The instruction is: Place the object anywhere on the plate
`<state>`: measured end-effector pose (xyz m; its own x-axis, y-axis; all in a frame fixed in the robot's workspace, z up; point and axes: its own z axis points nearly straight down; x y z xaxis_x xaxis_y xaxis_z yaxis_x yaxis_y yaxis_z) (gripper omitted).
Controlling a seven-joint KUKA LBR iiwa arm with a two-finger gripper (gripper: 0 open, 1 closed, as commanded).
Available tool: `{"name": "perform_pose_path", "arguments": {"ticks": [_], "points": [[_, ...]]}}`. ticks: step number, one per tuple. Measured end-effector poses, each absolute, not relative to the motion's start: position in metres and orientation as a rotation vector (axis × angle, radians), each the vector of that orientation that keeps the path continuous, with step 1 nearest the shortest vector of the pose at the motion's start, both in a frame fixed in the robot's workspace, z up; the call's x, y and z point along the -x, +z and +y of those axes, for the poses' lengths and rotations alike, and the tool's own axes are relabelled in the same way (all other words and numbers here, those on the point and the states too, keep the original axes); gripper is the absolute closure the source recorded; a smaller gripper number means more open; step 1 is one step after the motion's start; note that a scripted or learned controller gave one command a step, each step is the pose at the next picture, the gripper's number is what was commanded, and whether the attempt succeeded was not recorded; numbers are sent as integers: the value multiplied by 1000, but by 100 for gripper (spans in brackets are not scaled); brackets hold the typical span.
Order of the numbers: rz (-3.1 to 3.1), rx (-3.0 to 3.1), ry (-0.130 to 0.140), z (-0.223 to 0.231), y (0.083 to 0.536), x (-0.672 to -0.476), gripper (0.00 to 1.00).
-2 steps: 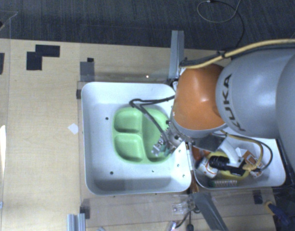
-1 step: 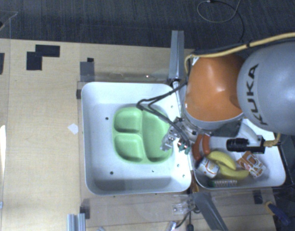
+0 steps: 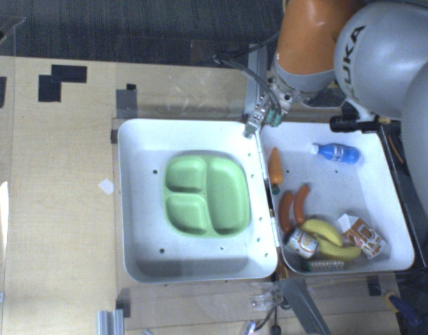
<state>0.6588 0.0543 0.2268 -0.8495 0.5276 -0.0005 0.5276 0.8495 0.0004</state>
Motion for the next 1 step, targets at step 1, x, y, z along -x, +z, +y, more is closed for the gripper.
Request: {"name": "perform_pose_path", "arguments": {"ticks": [1], "points": [[3072, -670, 1, 121, 163, -597, 100]]}}
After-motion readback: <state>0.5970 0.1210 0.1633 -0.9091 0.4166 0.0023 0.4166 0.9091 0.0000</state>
